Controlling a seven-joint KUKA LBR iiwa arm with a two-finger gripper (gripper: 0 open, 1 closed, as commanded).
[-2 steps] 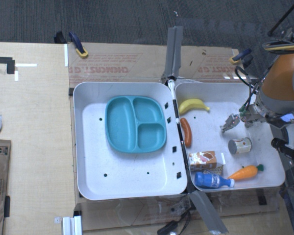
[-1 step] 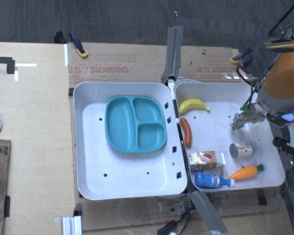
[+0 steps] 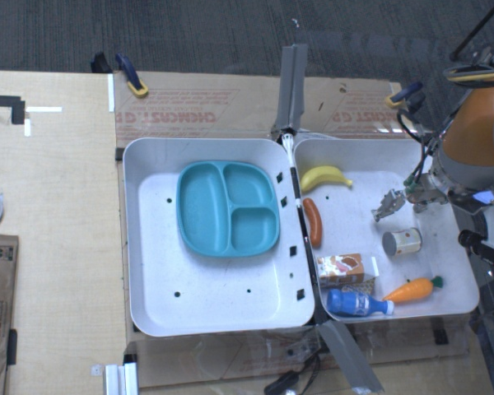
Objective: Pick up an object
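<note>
Grey, small and likely light and rigid, the can [image 3: 402, 242] lies at right centre of the frame in the right bin [image 3: 457, 303]; I'd pinch across its round sides. My end effector [image 3: 389, 205] hovers just above-left; its opening I cannot tell.

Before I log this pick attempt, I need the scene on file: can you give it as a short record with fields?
left bin: blue divided plate
right bin: banana, sausage, grey cylinder, snack box, blue bottle, carrot
gripper: above the right bin, over bare floor just up from the grey cylinder
held object: none seen between the fingers
arm: enters from the right
</note>
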